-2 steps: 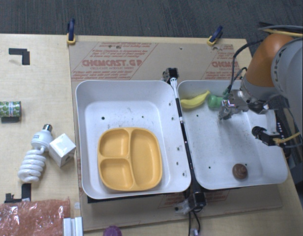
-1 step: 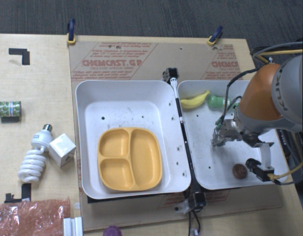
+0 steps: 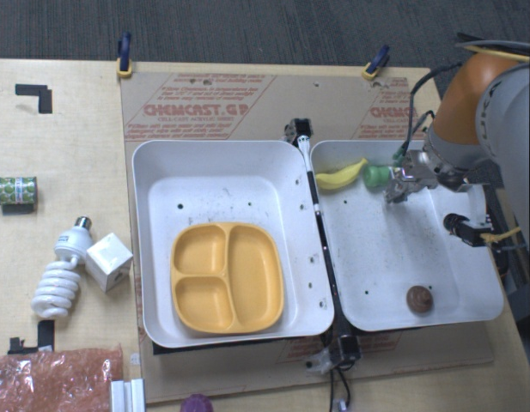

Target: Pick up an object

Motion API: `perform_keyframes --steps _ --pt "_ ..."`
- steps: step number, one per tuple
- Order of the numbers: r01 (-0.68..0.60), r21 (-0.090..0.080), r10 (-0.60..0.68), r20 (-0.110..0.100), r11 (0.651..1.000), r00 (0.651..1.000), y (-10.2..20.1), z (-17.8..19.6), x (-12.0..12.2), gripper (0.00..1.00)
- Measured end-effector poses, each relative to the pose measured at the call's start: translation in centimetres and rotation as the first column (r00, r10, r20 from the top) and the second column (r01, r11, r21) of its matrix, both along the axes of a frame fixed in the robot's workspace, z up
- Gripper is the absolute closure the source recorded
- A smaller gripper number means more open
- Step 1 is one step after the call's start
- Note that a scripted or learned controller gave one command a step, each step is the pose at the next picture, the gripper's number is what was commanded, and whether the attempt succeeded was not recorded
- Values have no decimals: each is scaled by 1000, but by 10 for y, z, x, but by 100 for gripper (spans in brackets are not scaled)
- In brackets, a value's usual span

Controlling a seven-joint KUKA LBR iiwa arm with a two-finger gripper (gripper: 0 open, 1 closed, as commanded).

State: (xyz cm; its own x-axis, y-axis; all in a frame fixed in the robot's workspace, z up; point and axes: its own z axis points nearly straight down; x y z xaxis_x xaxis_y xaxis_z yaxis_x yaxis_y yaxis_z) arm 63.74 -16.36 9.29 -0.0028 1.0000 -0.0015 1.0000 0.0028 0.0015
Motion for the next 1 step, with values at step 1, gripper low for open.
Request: perform_keyframes --steps 1 --pt "5 2 -5 -2 1000 1000 33 -1 -149 0"
